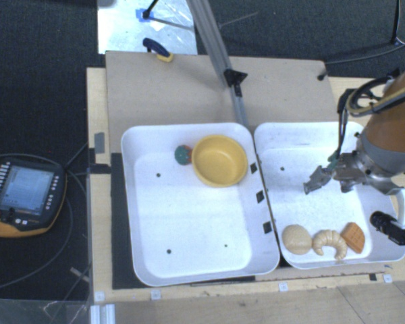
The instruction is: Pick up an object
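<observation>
My gripper [315, 181] hangs over the middle of the right bin [290, 137], above bare white floor. Along that bin's front edge lie a pale round bun [297, 239], a croissant [329, 243] and an orange waffle-like cracker [354, 237], all well in front of the gripper. The left bin [189, 248] holds a yellow bowl [219, 160] at its back right, with a small dark green ball [183, 154] touching the bowl's left side. I see nothing held at the gripper.
A metal pole [212, 36] slants down to a clamp [235, 78] behind the bins. A teach pendant [23, 194] lies on the floor at the left. A black part [389, 227] sticks out near the right bin's front right corner.
</observation>
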